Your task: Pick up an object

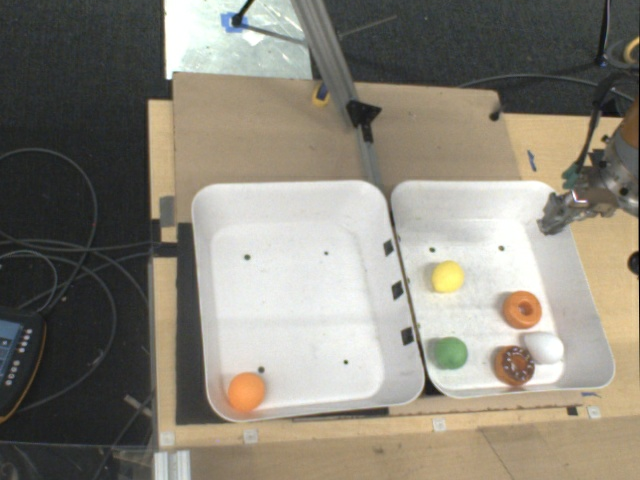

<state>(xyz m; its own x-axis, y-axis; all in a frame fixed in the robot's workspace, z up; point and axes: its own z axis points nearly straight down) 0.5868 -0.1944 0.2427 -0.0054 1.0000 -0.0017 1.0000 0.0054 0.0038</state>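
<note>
- The gripper (556, 216) sits at the right bin's (480, 200) far right corner, over the rim, with the arm (618, 173) coming in from the right edge.
- Whether its fingers are apart or together cannot be told: they are small and blurred, and nothing shows between them.
- The right bin holds five things, all toward its near half and well apart from the gripper.
- A yellow ball (448, 277) lies near the bin's middle, alone, with bare floor all round it.
- A green ball (449, 353) lies nearer the front, close to the left wall.
- An orange ring (521, 309) lies by the right wall.
- A brown doughnut (514, 365) with speckles lies at the front right, and a white ball (544, 348) is just beside it, apparently touching it and close below the orange ring.
- Those three crowd together in the front right corner, hemmed by the wall.
- The left bin (290, 200) holds one orange ball (246, 392) in its near left corner, close against the walls.
- Black clips (397, 289) sit along the seam between the two bins.
- A grey pole (330, 53) slants down from the top to the far edge of the bins.
- Cables (60, 268) and a handheld controller (18, 353) lie on the floor at the left.
</note>
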